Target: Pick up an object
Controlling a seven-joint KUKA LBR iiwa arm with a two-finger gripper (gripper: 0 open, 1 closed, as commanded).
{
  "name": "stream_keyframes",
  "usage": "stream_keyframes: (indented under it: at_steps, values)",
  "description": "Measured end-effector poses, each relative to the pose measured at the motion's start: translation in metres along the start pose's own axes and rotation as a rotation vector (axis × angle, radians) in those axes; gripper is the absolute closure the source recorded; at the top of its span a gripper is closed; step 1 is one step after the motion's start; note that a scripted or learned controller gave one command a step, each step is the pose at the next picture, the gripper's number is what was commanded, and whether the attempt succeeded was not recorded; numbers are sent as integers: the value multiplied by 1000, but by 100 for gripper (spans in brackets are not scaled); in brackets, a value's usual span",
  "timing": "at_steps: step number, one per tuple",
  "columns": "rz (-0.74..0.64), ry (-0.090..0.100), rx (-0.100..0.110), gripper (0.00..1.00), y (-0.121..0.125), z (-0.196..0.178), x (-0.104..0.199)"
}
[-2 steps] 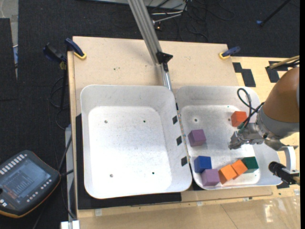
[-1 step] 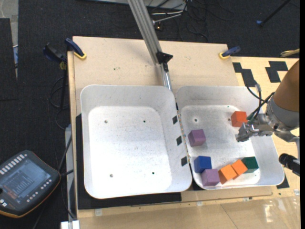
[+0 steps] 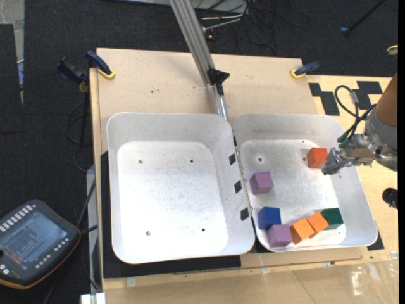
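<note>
The orange block (image 3: 316, 158) lay on the floor of the right bin (image 3: 297, 132), up toward that bin's far right side, and it looked like the likeliest target because the gripper (image 3: 330, 165) sat just beside it, at its right edge and very near or touching it. Whether the block was between the fingers could not be read at this angle, and whether they were apart or together could not be told either, so nothing showed a hold. The block appeared to rest on the bin floor, not lifted. Judged from that, the reach to an object was done or nearly done, while the grasp and the lift were yet to come. Farther out in the same bin, a purple block (image 3: 261, 182) lay near the middle, well apart from the gripper. Along the near edge sat a blue block (image 3: 269, 217), a second purple block (image 3: 279, 234), another orange block (image 3: 304, 227) and a green block (image 3: 331, 218), the last four close together in a loose row. The left bin (image 3: 126, 132) stood beside the right one, their rims meeting at the centre. The arm (image 3: 386, 125) came in from the right over the bench (image 3: 158, 75).
</note>
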State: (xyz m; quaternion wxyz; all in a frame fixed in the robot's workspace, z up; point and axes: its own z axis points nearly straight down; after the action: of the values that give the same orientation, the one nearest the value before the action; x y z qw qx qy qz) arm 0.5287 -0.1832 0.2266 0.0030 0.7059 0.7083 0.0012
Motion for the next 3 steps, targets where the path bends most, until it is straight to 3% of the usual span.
stream_keyframes:
  at_steps: [1,3]
  values:
    - [0,0,0,100,2,-38,0]
    - [-4,4,4,100,30,-31,105]
